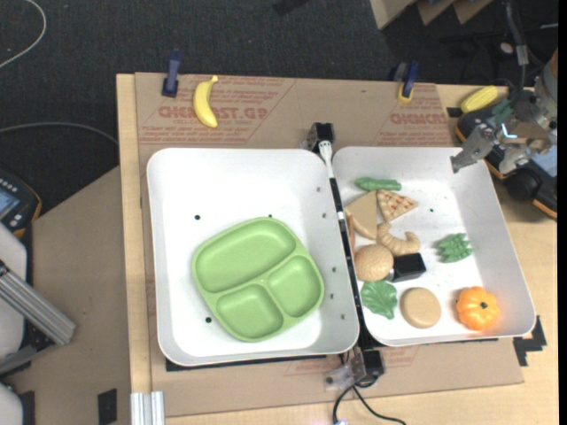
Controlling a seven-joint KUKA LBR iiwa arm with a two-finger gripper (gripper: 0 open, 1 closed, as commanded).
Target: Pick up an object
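Camera view: gripper above right bin's far edge; fingers' state unclear; nothing visibly held.

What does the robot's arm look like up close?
At the right edge of the camera view you can see the end of the arm: the tool, a small grey metal claw with thin fingers. Behind it sits a darker blocky part with a small turquoise patch and some dark cables. It is too blurry to make out any writing.

yellow banana on cardboard behind left bin, two blue clamps, coiled cable on dark floor
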